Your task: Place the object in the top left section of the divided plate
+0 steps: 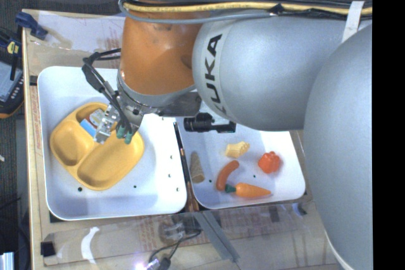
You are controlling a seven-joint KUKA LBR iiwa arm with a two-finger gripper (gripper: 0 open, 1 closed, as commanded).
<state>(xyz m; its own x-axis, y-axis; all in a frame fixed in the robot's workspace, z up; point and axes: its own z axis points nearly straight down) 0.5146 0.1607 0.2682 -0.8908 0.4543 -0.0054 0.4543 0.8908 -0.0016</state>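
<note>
A yellow divided plate (pixel 95 152) lies in the left white bin (pixel 47 85). My gripper (pixel 114 126) hangs low over the plate's upper section, close to the ridge between the compartments. A small blue object (pixel 87 128) lies in that upper section, right beside the gripper's left side. The view does not let me tell whether the gripper touches or holds it. The arm's orange band and grey body cover the bin's far right corner.
The right bin (pixel 294 190) holds an orange carrot (pixel 252 190), a reddish sausage (pixel 226 174), a red-orange pepper (pixel 269 162), a pale yellow piece (pixel 237 149) and a brown cone (pixel 197 167). Black cables loop beside the wrist above the plate.
</note>
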